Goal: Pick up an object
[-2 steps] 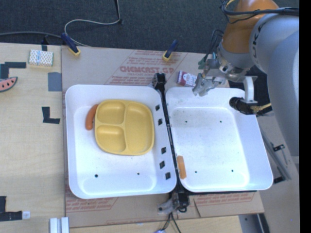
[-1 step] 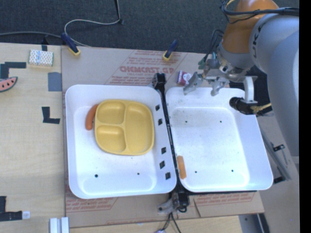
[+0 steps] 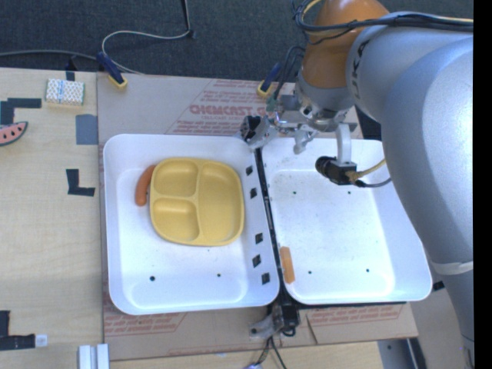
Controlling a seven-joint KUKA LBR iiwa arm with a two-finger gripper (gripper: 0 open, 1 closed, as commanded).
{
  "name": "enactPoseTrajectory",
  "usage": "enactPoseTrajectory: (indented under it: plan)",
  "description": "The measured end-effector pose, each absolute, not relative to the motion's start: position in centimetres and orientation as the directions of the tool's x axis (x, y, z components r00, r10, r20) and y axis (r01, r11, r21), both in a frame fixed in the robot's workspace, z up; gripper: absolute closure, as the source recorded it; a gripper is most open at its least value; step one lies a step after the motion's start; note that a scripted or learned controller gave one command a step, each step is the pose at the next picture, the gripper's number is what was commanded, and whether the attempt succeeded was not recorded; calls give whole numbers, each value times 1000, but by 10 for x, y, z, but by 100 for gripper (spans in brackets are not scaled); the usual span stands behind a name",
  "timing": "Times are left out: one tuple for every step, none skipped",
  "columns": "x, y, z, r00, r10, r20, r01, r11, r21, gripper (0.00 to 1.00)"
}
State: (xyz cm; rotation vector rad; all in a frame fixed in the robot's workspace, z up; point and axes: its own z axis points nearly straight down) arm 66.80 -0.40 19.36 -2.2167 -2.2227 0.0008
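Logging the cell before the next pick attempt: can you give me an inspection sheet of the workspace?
Surface: left bin and right bin side by side on printed cardboard.
Job's things: yellow divided plate with orange sausage-like piece at its left edge, left bin; small orange piece, right bin, beside the divider.
Clutter: patterned block and watermelon-slice toy on the wooden bench.
Grippers: claw over the divider's far end; no item seen in it.
Cables: black cable beyond the bench.
Surroundings: dark floor; black tape marks.
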Motion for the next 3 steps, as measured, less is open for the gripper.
enactPoseTrajectory:
  plan:
    - [668, -4, 203, -5, 1000, 1, 1000, 5, -3, 100]
    - [668, -4, 203, -4, 1000, 0, 1000, 4, -3, 0]
    - [668, -3, 212, -6, 1000, 2, 1000, 6, -4, 100]
